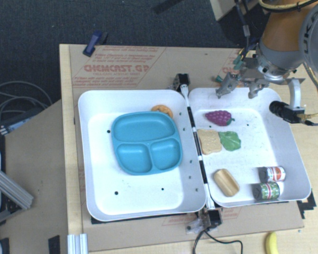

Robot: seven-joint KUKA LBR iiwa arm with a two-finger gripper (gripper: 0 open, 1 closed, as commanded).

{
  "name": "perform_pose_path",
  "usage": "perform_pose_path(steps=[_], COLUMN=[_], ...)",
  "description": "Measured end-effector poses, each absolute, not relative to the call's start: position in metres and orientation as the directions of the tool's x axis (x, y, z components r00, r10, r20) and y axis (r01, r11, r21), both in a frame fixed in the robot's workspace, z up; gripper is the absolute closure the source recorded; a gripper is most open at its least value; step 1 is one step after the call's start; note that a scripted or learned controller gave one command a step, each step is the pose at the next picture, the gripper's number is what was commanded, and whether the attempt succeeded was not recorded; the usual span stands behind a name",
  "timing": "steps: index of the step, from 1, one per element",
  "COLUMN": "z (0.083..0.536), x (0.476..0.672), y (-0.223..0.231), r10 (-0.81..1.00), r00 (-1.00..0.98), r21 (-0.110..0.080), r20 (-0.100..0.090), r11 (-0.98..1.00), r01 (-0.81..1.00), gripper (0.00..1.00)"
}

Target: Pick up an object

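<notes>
**Arm over far edge of right bin, nothing in the gripper**

Counter (121, 70) is a tan board w/ red lettering, carrying two shallow white bins side by side. Left bin (95, 184) holds a blue divided plate (146, 142) w/ three sections, sitting roughly mid-bin, and a small round brown cookie-like piece (162, 110) just beyond the plate's far edge.

Right bin (285, 142) has the rest. The arm (288, 25) (grey, orange band) comes in from upper right and hangs over the bin's far edge. Its gripper (239, 87) has both fingers spread apart, open, w/ nothing between them; it's above the far rim, apart from every item.

Items in right bin, bigger to smaller: slice of bread (209, 141) near the divider, touching a green leaf (230, 141) on its right; a tan bread roll (226, 182) toward the near edge; purple grapes (218, 117) nearest the gripper, just in front of it; two small cans lying on their sides at the near right corner, red-labelled can (272, 173) and green-labelled can (266, 190) just in front of it.

Off the board: a blue clip (94, 43) at the far left corner, a bit of a yellow thing (271, 243) at bottom right.
</notes>
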State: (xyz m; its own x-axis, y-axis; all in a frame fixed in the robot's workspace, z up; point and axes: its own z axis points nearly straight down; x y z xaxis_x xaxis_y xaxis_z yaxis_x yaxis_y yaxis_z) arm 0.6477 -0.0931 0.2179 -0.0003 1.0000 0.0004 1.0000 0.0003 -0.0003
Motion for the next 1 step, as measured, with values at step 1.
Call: perform_pose_path(steps=[1], z=[0.1444], x=[0.6545], y=[-0.0946], r10=[1.000], r00=[0.000], r21=[-0.004], r20=[0.001], r11=[0.000], r01=[1.000], gripper=[0.00])
